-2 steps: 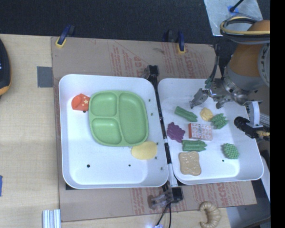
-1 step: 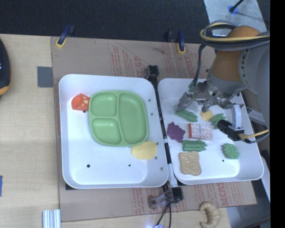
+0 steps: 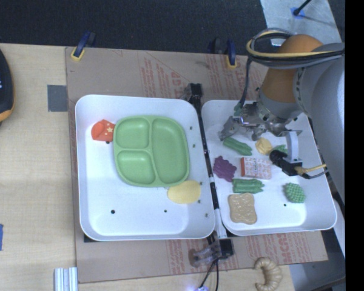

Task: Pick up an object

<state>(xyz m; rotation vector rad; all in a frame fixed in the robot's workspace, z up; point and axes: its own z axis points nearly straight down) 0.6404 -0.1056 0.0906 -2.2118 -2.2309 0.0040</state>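
My gripper (image 3: 250,126) hangs low over the back part of the right bin (image 3: 315,220), open, with nothing between its fingers. Just in front of it lies a green pea pod (image 3: 237,145), and a small yellow piece (image 3: 264,145) lies to its right. Further forward are a purple bunch of grapes (image 3: 224,168), a pink and white packet (image 3: 255,167), a dark green leafy piece (image 3: 247,185), a tan biscuit (image 3: 242,208) and a round green knobbly piece (image 3: 294,192).
The left bin (image 3: 94,217) bears a green divided plate (image 3: 151,150), a red piece with a star (image 3: 102,130) at its left and a yellow lemon-like piece (image 3: 184,192) at its front right. A tan curled thing (image 3: 269,273) lies outside on the bench.
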